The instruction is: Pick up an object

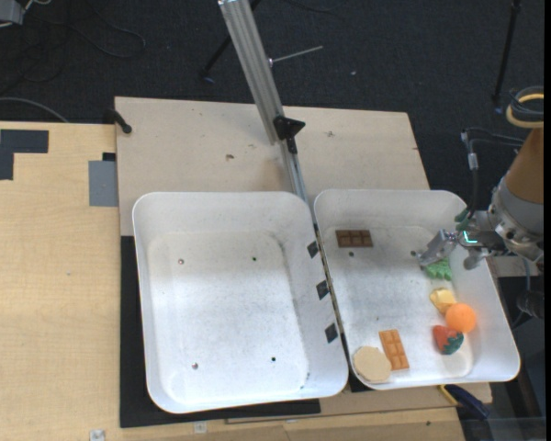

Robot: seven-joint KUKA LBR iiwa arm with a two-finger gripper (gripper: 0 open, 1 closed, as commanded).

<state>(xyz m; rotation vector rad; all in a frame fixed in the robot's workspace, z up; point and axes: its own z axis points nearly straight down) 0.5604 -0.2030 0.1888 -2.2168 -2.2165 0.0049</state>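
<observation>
My gripper hangs over the right side of the right bin, with its fingers spread open and nothing between them. A small green object lies in the bin just below the fingertips; I cannot tell whether they touch it. Nearer the front along the right wall lie a yellow piece, an orange ball and a red strawberry-like piece. A brown chocolate bar rests at the bin's back left. An orange waffle bar and a beige round biscuit sit at the front.
The left bin stands beside the right one, with black clips along the shared wall. A slanted aluminium post rises behind the bins. The arm's grey body stands beyond the right bin's right edge.
</observation>
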